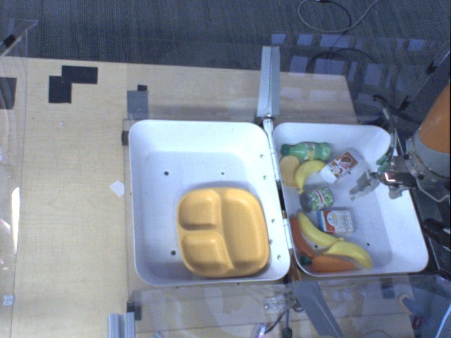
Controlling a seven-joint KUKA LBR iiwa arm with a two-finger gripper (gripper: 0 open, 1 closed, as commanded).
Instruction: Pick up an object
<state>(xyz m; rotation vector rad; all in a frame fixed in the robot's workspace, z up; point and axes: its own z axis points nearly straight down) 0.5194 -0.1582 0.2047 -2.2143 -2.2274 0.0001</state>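
A: Where is the gripper (371, 183) right now?

B: Over the right bin (402, 248), near its right wall, low above bare white floor. Its fingers stand apart, moderately wide, with nothing between them.

A: So nothing is picked up yet?

B: Nothing I can see. The things to choose from all lie along that bin's left side: a green bottle (307, 150) at the top, a small white carton (341, 166) nearest the gripper, a tin can (318, 198), a small box (337, 221), two bananas (317, 232) and a carrot (331, 263) at the bottom.

A: Why would they crowd the left wall?

B: I'd guess they were tipped or pushed there; it leaves the arm open floor to come in from the right.

A: And the left bin (151, 189)?

B: It holds one yellow divided tray (223, 229), flat, toward the front. The tabletop (70, 203) around the bins is pale wood.

A: Likeliest target?

B: The carton, I'd judge, being closest.
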